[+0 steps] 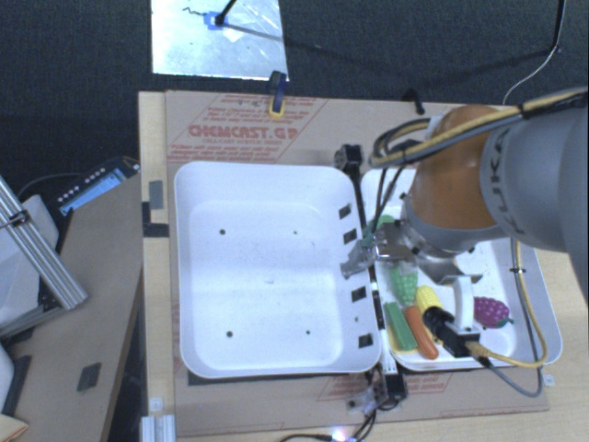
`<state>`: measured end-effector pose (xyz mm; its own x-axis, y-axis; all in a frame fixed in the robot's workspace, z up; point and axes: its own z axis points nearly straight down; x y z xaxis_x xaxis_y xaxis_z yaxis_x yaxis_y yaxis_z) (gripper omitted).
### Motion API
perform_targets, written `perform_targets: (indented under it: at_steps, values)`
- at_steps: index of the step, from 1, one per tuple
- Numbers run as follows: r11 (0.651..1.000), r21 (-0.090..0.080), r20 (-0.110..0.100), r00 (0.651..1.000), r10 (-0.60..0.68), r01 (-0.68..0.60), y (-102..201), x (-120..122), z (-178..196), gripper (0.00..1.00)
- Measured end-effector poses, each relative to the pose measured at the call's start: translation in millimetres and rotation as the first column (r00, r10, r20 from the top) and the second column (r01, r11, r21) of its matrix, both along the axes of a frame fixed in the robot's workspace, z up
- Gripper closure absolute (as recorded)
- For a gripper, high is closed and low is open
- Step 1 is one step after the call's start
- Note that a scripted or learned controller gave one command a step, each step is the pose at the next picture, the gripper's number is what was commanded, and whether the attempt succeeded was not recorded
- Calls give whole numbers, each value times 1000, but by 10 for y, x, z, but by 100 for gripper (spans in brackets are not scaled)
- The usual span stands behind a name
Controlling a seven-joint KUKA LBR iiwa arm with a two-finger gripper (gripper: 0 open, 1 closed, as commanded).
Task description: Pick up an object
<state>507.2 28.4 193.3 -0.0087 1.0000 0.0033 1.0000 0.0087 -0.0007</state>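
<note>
Gripper [382, 247] sits over the bin [538, 302] with grapes [490, 311], corn [428, 299] and carrot [421, 331]. I cannot tell whether it is clenched or released.

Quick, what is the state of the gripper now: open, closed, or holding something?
Gripper: cannot be told; it is low at the inner edge of the right-hand bin, and the view from above does not settle it.
</note>
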Motion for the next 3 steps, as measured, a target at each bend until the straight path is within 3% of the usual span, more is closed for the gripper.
perform_targets:
  at_steps: [1, 2, 3]
  values:
    - [1000, 1, 0, 1000, 2, -2, 727, -98, -94, 0]
    - [1000, -1, 3, 1000, -3, 3, 681, -78, 18, 100]
    - [1000, -1, 12, 1000, 1, -1, 1137, 1254, -994, 100]
